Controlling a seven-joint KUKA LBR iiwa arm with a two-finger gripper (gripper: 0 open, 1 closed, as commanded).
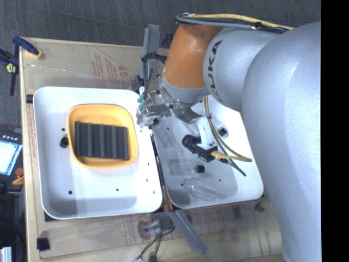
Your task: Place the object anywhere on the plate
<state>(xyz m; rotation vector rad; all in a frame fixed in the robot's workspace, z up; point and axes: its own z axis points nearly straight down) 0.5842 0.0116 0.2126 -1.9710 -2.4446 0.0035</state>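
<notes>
Plainly, the surface [82, 59] carries two white bins side by side. The left bin [54, 195] holds a yellow plate [103, 112], and a dark ribbed object [103, 141] lies flat on the middle of that plate, with yellow rim showing all round it.

From the right comes the arm [262, 91], grey with its orange band [188, 56], leaning over the right bin [248, 184]. Its jaws sit low at the far end of the strip where the two bins meet, just beside the plate's far right corner. The object lies to their left and a little nearer the camera, apart from them and not between them. Whether the jaws stand wide or narrow cannot be told (the wrist hardware crowds them).

On the right bin's floor lie two clear, hard-to-read items [200, 189], near its front wall.
</notes>
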